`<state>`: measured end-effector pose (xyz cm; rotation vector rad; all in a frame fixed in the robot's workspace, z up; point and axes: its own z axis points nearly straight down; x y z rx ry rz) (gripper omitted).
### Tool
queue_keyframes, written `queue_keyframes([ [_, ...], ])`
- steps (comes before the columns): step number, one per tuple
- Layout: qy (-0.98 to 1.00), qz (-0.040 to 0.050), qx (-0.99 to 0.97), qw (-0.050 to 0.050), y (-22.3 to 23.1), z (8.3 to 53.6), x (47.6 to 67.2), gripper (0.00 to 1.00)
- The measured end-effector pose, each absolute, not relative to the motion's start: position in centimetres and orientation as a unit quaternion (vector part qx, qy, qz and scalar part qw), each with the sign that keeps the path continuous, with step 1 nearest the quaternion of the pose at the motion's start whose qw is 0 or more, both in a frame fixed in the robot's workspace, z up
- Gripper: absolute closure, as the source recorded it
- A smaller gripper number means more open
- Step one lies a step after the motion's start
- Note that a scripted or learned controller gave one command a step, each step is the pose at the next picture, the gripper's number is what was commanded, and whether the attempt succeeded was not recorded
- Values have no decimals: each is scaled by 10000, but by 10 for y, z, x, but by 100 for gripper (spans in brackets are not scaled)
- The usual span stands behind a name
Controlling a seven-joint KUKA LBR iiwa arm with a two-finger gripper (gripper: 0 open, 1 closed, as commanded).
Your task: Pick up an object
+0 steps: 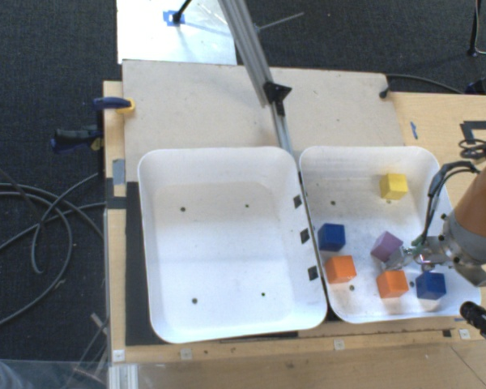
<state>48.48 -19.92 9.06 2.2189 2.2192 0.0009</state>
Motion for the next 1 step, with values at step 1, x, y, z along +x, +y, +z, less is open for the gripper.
queue_keyframes([
  [1,7085,14,7057,25,-198,101,486,100],
])
